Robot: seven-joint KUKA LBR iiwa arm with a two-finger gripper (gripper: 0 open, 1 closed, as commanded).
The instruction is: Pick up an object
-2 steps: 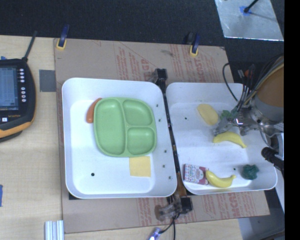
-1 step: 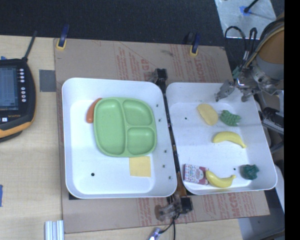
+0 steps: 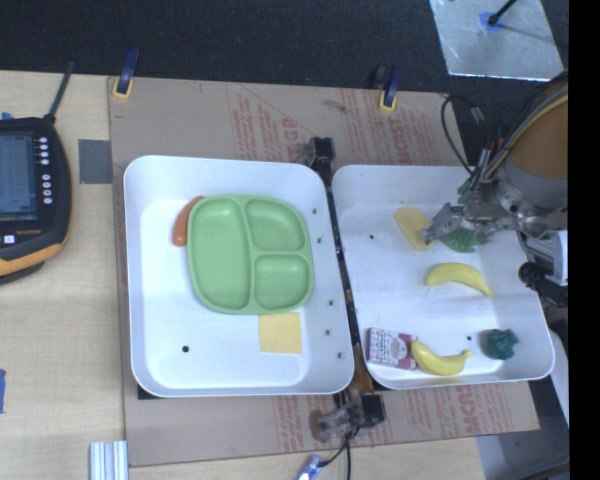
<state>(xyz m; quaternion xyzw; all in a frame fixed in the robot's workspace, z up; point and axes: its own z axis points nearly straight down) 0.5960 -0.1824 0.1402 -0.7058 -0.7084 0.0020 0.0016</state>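
- Your gripper sat low over the right bin, reaching in from the right side; I could not tell from this angle how it was set, because its tip was small and blurred.
- A small green object lay right at the gripper's tip, touching or nearly so; whether it was gripped could not be made out.
- Nearest the camera in that bin, you had a pink-and-white packet at the front left corner, with a yellow banana just beside it on the right.
- A dark green lump lay near the front right corner, apart from that banana.
- Further back, a second yellow banana lay mid-bin, just in front of the gripper.
- A pale yellow piece lay just left of the gripper's tip.
- In the left bin, a flat yellow square lay toward the front, just touching the green divided plate behind it.
- An orange-red object poked out from under the plate's left edge.
- Off the bins, a teach pendant rested at the bench's left.
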